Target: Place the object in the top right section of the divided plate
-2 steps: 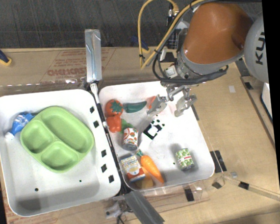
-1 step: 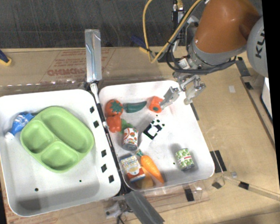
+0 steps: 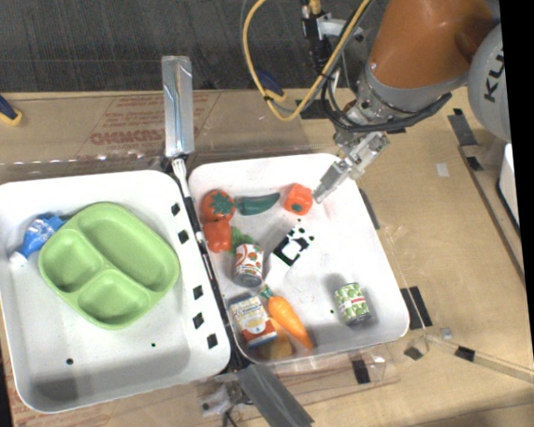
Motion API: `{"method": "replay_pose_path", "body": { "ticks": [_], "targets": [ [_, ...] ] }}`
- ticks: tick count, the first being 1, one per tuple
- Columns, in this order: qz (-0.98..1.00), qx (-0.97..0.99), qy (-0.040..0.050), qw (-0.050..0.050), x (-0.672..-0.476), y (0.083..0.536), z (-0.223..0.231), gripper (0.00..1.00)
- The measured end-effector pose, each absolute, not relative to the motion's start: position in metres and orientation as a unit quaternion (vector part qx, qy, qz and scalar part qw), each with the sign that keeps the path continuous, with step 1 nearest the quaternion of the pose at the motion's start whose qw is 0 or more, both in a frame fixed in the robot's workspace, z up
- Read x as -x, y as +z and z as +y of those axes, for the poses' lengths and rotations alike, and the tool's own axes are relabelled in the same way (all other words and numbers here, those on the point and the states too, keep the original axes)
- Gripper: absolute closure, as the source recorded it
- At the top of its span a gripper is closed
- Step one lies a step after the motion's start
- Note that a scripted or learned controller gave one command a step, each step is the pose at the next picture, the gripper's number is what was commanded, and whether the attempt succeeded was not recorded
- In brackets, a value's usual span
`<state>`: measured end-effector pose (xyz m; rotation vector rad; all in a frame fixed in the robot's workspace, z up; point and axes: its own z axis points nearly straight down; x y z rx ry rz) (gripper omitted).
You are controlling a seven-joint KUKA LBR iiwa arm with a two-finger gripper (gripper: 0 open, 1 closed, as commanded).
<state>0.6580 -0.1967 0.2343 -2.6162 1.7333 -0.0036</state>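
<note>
The green divided plate (image 3: 110, 262) lies in the left bin (image 3: 38, 371), with three sections. The toy foods lie in the right bin (image 3: 364, 245). My gripper (image 3: 327, 189) hangs over that bin's far right part, slanting down to the left. Its tip is just right of a small orange pepper (image 3: 297, 198). A dark green vegetable (image 3: 257, 202) and a red tomato (image 3: 214, 204) lie in a row to the left of the pepper. I see nothing held in the gripper.
Also in the right bin: a black-and-white tag (image 3: 294, 246), a small can (image 3: 247, 263), a carrot (image 3: 288, 319), a jar (image 3: 251, 317) and a green-labelled can (image 3: 351, 303). A blue item (image 3: 36, 232) lies left of the plate. A metal divider (image 3: 178, 108) rises between the bins.
</note>
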Motion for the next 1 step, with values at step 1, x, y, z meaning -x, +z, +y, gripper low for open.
{"method": "replay_pose_path", "body": {
  "ticks": [1],
  "targets": [
    [0.385,0.923,-0.0009,0.002,-0.6578,0.2519,-0.1855,0.0]
  ]
}}
